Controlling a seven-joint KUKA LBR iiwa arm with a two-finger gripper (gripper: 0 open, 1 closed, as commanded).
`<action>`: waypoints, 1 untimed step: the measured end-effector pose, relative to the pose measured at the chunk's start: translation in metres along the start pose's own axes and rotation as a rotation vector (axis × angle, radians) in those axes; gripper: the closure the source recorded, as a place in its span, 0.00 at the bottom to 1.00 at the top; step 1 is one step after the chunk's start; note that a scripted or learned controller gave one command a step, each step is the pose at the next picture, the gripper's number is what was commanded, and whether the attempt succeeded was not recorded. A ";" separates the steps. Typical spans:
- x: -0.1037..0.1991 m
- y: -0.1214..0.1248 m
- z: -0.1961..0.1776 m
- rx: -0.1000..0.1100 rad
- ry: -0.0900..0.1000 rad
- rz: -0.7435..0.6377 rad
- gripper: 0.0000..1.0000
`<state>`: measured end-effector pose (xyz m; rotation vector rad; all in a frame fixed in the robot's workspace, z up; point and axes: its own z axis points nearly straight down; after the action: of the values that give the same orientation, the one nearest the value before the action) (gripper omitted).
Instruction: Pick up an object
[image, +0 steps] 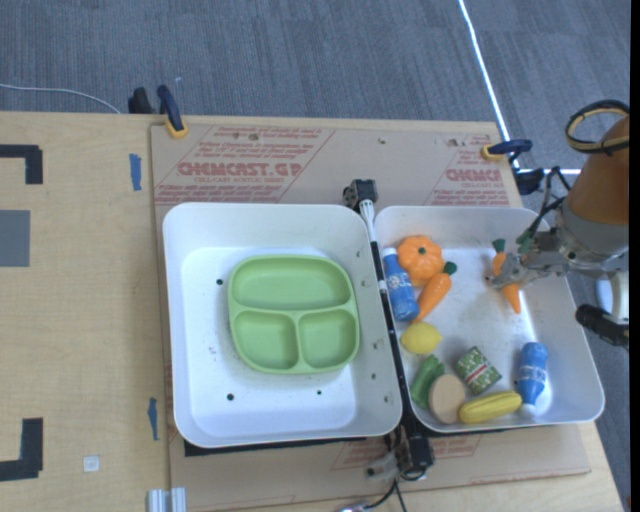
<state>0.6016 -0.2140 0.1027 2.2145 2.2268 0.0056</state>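
Note:
My gripper (517, 268) is over the right bin (575, 345), near its far right side, with the orange-banded arm (600, 190) coming in from the right. A small orange carrot (512, 296) lies right under the gripper and is partly hidden by it. I cannot see whether the carrot is gripped. Elsewhere in this bin are an orange pumpkin (420, 256), a larger carrot (434, 294), a blue bottle (400, 291), a lemon (422, 338), a green pepper (424, 376), a green can (478, 369), another blue bottle (532, 371), a yellow corn-like piece (490, 406) and a tan round piece (446, 399).
The left bin (195, 300) holds a green divided plate (293, 312). The bins' shared rim (378, 300) runs between them. Cables (545, 195) hang by the arm at the right bin's far corner. Clamps (172, 112) sit on the cardboard's far edge.

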 end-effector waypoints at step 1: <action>0.057 -0.002 -0.025 0.005 0.000 0.003 1.00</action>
<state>0.5990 -0.1569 0.1278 2.2208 2.2256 0.0003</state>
